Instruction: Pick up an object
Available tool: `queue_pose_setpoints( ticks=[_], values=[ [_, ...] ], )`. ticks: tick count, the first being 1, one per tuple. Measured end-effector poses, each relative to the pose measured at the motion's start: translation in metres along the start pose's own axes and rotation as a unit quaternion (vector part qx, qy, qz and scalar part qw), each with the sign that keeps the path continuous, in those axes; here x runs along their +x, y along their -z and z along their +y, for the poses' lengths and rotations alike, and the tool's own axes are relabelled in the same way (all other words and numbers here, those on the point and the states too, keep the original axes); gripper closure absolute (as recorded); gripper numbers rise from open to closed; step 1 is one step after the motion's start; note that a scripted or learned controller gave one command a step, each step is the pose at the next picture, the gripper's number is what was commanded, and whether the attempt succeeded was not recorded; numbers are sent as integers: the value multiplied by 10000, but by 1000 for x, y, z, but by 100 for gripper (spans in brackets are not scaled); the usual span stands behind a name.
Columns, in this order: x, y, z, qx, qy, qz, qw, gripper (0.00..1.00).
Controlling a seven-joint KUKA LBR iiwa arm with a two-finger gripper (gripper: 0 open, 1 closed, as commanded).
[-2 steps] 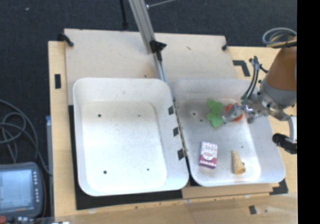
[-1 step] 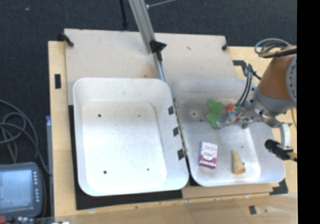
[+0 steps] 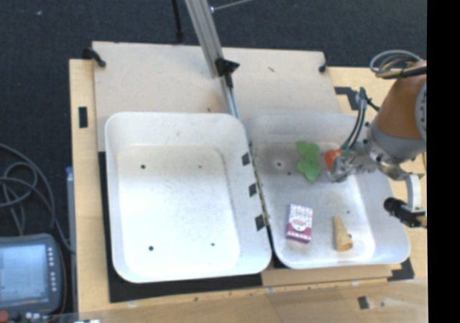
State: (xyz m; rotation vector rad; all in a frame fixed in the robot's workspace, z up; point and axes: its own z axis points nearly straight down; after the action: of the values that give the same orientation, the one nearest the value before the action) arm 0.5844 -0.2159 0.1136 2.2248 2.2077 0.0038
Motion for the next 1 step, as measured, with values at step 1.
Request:
queue_pose_setpoints(
  ticks=[1],
  values=[
    [0, 45, 7, 2, 51, 5, 10000, 100]
  ],
)
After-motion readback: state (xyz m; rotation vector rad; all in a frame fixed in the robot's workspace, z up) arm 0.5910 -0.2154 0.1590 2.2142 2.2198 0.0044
